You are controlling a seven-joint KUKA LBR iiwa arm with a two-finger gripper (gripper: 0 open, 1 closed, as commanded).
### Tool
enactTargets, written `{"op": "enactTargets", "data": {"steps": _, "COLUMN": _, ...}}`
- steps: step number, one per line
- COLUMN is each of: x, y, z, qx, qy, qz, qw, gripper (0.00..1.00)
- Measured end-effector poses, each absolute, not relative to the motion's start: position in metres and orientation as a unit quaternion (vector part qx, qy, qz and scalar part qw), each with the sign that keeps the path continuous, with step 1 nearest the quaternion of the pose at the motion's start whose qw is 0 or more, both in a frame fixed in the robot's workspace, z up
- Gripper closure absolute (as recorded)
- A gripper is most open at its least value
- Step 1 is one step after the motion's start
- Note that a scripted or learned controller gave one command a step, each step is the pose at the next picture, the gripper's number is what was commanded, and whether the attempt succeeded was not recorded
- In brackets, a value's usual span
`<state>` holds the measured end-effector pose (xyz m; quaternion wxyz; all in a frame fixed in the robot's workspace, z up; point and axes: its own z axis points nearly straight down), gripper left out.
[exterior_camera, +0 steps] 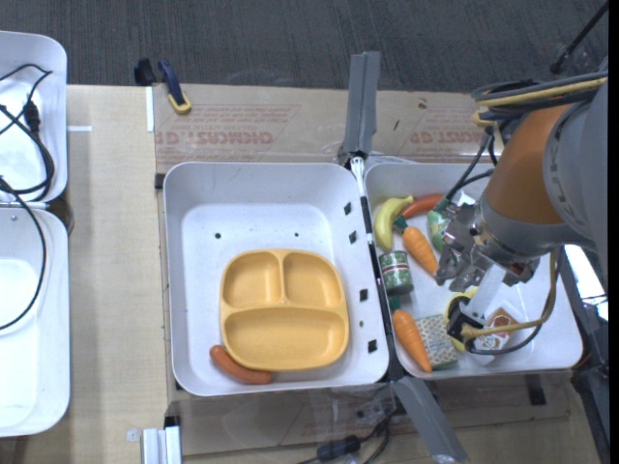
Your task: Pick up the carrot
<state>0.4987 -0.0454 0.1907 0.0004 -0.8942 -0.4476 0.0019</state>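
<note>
The pincer [453,271], its opening impossible to judge, hovers in the right bin [556,344] just beside the carrot [419,249], which it should straddle mid-length, clear of banana [387,222] and can [395,272].

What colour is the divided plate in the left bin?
The plate is yellow-orange; camera view.

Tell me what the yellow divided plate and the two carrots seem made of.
Yellow plate: likely moulded plastic, matte, with uniform colour and soft raised dividers. Upper carrot and lower carrot: probably toy plastic, smooth and evenly orange; rubber or foam cannot be ruled out.
</note>
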Motion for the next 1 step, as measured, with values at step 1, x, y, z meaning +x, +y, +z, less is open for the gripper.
{"op": "enactTargets", "data": {"steps": 1, "x": 0.4773, "y": -0.1014, "z": 0.2127, "qx": -0.879, "qy": -0.477, "qz": 0.0017, "qw": 0.000, "gripper": 1.00}}
